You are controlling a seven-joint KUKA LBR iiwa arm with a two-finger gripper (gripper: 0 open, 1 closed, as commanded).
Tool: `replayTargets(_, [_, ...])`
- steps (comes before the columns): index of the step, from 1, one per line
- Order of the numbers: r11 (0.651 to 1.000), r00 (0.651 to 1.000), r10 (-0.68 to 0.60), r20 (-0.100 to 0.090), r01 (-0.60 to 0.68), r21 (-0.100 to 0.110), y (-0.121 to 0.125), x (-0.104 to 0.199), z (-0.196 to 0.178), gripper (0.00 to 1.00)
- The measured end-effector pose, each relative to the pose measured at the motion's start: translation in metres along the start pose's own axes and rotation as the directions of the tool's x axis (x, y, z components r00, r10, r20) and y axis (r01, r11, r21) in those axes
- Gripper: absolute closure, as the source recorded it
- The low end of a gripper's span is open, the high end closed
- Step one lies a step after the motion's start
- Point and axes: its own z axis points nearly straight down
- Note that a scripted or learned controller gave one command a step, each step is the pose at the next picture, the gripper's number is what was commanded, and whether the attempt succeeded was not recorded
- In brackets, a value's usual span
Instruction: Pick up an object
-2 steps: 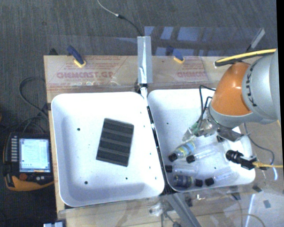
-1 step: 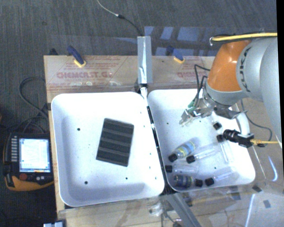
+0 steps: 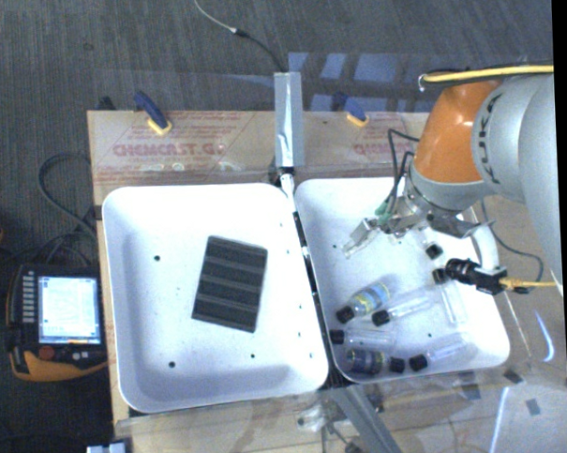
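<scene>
My gripper (image 3: pixel 373 229) hangs over the upper middle of the right bin (image 3: pixel 477 358), below the arm's orange band (image 3: pixel 452 148). Nothing shows in its grasp. Just below it lies a small clear bottle (image 3: pixel 371 297) with a yellow and blue label. A clear tube with a black cap (image 3: pixel 402 309) rests beside that bottle. Another small bottle (image 3: pixel 365 360) lies near the bin's front wall, with several loose black caps (image 3: pixel 408 363) and clear vials around it. A dark ribbed rectangular block (image 3: pixel 231 283) lies flat in the middle of the left bin (image 3: pixel 140 368).
A grey upright post (image 3: pixel 287 122) stands at the back between the two bins. A black cable plug (image 3: pixel 457 271) hangs off the arm over the right bin's right side. A handheld pendant with a lit screen (image 3: pixel 59 320) sits left of the bench.
</scene>
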Motion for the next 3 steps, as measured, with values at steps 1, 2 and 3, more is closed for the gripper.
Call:
replayTargets(1, [1.0,1.0,0.023,0.004,-0.023,-0.007,-0.092,-0.042,0.049,0.0])
replayTargets(2, [0.998,0.998,-0.056,0.001,0.056,-0.002,-0.035,-0.105,-0.043,0.0])
replayTargets(3, [0.993,0.993,-0.115,0.001,0.115,-0.004,0.02,-0.117,0.046,0.0])
